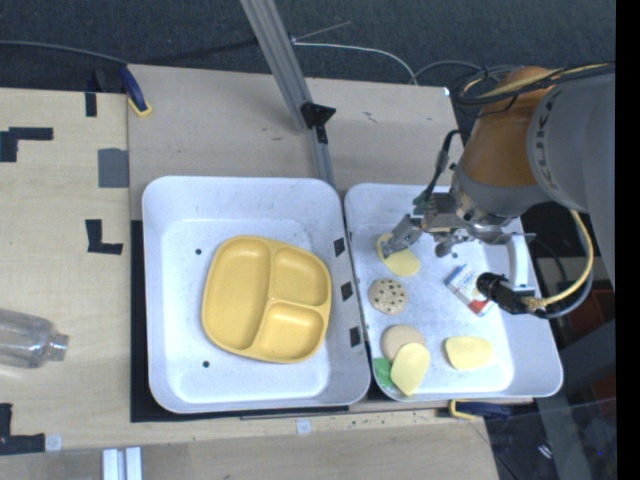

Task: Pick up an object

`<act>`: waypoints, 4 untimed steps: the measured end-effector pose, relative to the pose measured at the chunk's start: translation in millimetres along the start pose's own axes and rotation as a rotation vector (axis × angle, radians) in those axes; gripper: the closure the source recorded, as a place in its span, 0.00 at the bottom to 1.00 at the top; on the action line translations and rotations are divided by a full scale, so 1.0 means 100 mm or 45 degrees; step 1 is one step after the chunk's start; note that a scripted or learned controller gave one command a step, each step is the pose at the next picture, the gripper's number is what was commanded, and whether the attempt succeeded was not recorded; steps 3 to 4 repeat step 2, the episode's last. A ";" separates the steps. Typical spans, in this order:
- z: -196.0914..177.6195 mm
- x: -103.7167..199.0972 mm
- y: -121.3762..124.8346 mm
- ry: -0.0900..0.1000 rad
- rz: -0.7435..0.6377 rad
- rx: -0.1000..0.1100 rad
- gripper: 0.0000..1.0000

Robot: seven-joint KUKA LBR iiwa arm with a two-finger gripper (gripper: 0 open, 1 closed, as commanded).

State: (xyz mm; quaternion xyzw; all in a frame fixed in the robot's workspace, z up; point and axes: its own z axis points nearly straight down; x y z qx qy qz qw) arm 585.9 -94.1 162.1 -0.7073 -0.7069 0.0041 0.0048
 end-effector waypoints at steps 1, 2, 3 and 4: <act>-0.30 -0.44 -0.58 -0.004 0.006 -0.012 0.00; -0.51 -1.09 -0.13 -0.007 0.002 -0.021 0.00; -0.51 -1.09 -0.13 -0.007 0.002 -0.021 0.00; -0.51 -1.09 -0.13 -0.007 0.002 -0.021 0.00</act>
